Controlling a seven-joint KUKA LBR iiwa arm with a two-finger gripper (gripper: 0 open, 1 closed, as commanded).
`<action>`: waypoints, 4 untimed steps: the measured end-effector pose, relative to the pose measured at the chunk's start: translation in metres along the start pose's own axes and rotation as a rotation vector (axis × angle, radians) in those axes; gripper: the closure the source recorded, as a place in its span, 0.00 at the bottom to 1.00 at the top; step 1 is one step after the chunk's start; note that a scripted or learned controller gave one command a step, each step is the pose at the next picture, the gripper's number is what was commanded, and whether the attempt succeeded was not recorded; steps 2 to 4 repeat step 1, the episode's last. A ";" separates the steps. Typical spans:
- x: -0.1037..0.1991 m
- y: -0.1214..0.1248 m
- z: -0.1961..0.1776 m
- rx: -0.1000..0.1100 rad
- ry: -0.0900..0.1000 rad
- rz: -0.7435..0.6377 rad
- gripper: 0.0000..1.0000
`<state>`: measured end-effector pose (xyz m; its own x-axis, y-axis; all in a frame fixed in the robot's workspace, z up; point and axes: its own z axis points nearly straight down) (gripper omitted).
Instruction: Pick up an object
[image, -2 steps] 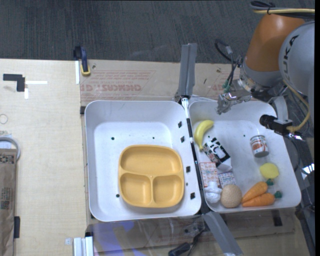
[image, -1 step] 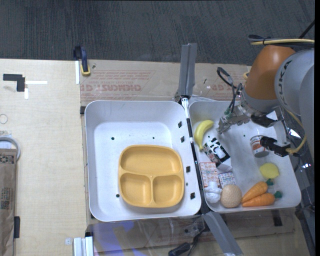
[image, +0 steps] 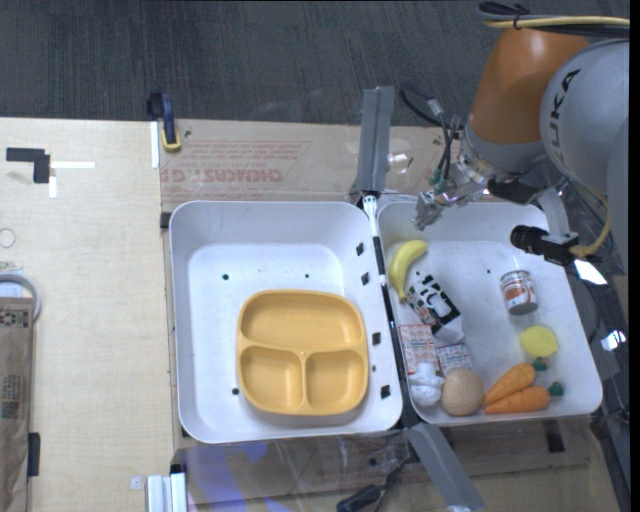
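Plainly, the gripper (image: 432, 203) hung over the far rim of the right bin (image: 580, 330), just beyond the banana (image: 405, 262); whether its jaws stood apart or together could not be told. Nothing sat between them. The likeliest trouble was a descent onto the bin wall, or onto the banana's curved end, which would probably roll aside. Crowding near the egg (image: 461, 391) and carrots (image: 518, 388) invited a double catch.
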<state>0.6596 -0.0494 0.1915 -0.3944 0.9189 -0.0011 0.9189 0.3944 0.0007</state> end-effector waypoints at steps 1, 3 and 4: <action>0.002 0.001 -0.156 0.000 -0.001 -0.294 1.00; 0.002 0.001 -0.156 0.000 -0.001 -0.294 1.00; 0.002 0.001 -0.156 0.000 -0.001 -0.294 1.00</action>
